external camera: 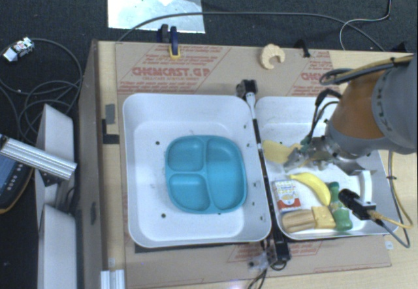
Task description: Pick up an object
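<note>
Over on the left, the left bin (pixel 140 151) is sitting with one thing in it: a blue divided plate (pixel 205 173), flat, roughly centred, well apart from the hand. Nothing there is mattering for the next move.

Between the bins, a black divider clip (pixel 247 89) is sitting at the top of the shared wall.

Moving right, the right bin (pixel 281 111) is holding the clutter, all packed toward its near half. A pale yellow piece (pixel 275 151) is lying against the left wall. Below it a small white carton (pixel 286 194) is lying flat, with a tan biscuit-like block (pixel 298 220) at the bottom edge. The banana (pixel 312 186) is lying with its long axis running diagonally, upper left to lower right, just beside the carton. A yellow block (pixel 322 216) and green pieces (pixel 340 216) are crowding its lower end.

The hand (pixel 305 152) is hanging just above the banana's upper end, between the pale yellow piece and the banana. So the nearest target is lying just below and slightly right of the hand. My read: a short move down, closing across the banana's short axis, is the likely play. Hand state: I cannot tell, since the wrist is blocking it. Nothing is visibly being held.

Behind the bins, a small tan croissant-shaped thing (pixel 272 55) is lying on the table (pixel 196 66), out of play.
</note>
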`<state>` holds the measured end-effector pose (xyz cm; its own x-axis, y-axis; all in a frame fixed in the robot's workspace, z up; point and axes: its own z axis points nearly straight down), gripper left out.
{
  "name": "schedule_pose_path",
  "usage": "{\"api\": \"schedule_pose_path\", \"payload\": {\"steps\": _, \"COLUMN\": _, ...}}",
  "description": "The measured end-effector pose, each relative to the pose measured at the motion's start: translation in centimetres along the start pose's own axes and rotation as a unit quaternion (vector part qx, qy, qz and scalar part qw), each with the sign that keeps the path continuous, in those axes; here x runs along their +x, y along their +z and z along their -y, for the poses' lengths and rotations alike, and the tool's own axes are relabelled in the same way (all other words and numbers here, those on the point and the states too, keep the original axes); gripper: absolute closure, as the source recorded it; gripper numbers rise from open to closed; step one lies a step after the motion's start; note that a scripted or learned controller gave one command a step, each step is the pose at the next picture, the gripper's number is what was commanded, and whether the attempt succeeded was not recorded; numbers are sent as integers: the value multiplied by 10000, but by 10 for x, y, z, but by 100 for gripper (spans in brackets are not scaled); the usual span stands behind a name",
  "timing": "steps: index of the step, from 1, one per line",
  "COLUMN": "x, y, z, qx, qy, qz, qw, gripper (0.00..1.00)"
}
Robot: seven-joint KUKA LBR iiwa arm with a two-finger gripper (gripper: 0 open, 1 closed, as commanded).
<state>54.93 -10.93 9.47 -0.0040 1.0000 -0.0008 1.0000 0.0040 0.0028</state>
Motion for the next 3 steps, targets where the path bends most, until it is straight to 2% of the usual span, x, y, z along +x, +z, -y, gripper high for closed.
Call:
{"api": "schedule_pose_path", "payload": {"steps": 1, "x": -11, "y": 9, "z": 36, "qx": -21, "qy": 6, "qz": 6, "qw": 10000, "gripper": 0}}
{"api": "schedule_pose_path", "payload": {"steps": 2, "x": -11, "y": -1, "z": 35, "qx": -20, "qy": 4, "qz": 2, "qw": 10000, "gripper": 100}}
{"api": "schedule_pose_path", "payload": {"steps": 3, "x": 48, "y": -90, "z": 3, "qx": -3, "qy": -1, "qz": -7, "qw": 10000, "gripper": 100}}
